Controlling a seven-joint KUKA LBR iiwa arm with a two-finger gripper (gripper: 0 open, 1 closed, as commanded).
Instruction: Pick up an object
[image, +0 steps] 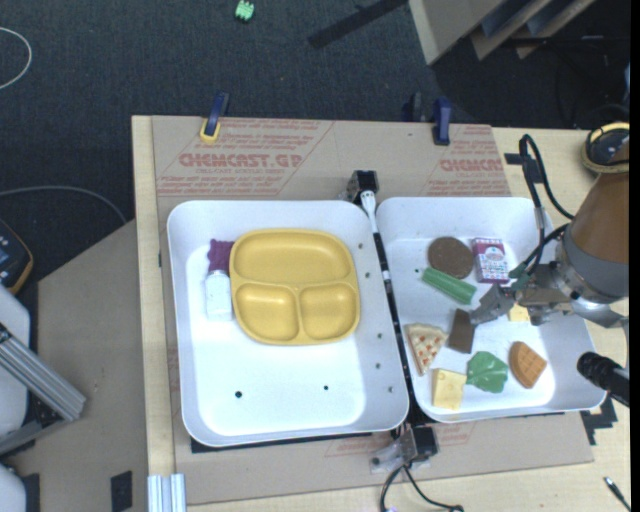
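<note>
Objects to pick: toy food pieces lie crowded in the right bin (400, 225), the landmark for every place below.
Right bin, far side: a brown round patty (450, 256) beside a small maroon carton (490, 260).
Right bin, middle: a green stick (448, 286) lies aslant, with a dark brown block (461, 330) just below it.
Right bin, near side: a pizza slice (426, 348), a yellow cheese wedge (448, 388), a green pepper (487, 371) and a brown bread roll (527, 364), all close together.
Gripper: the gripper (492, 307) hangs low over the right bin's middle, between the carton and the dark brown block.
Fingers: dark and seen against clutter; how far apart they stand cannot be told, and nothing shows between them.
Left of the right bin: a second bin (270, 420) with a yellow divided plate (295, 285), a white bottle (217, 296) and a purple item (220, 253).
Counter: cardboard-topped counter (160, 330) beneath both bins.
Risk, crowding: the fingers may land between two pieces and close on neither.
Risk, flat pieces: the block and slice lie low, so the fingers could slide over them or push them aside.
Risk, nudging: a sideways approach might knock the carton over.
</note>
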